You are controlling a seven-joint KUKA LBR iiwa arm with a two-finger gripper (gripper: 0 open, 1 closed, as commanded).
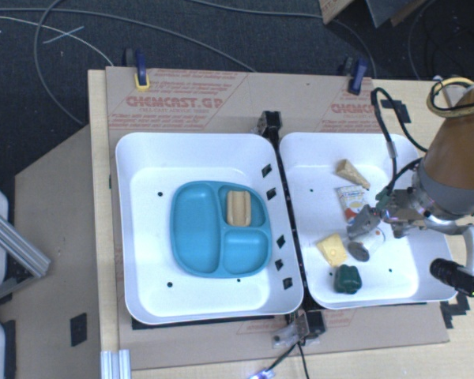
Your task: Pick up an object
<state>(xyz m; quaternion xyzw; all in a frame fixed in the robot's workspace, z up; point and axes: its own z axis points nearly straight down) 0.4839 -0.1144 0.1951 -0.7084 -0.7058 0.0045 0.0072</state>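
My gripper point(359, 238) hangs low over the middle of the right bin point(395, 144), open, with nothing between its fingers. A yellow wedge point(331, 249) lies just left of it, almost touching the lower finger. A dark green lump point(347, 279) sits below, near the bin's front wall. A red and white packet point(351, 200) lies just above the gripper, and a tan wedge point(352, 173) lies further back. The arm point(457, 160) comes in from the right.
The left bin point(142, 164) holds a blue divided plate point(197, 231) with a tan block point(238, 208) in its upper right compartment. A black divider with clips point(280, 212) runs between the bins. A cable point(389, 136) loops over the right bin's back.
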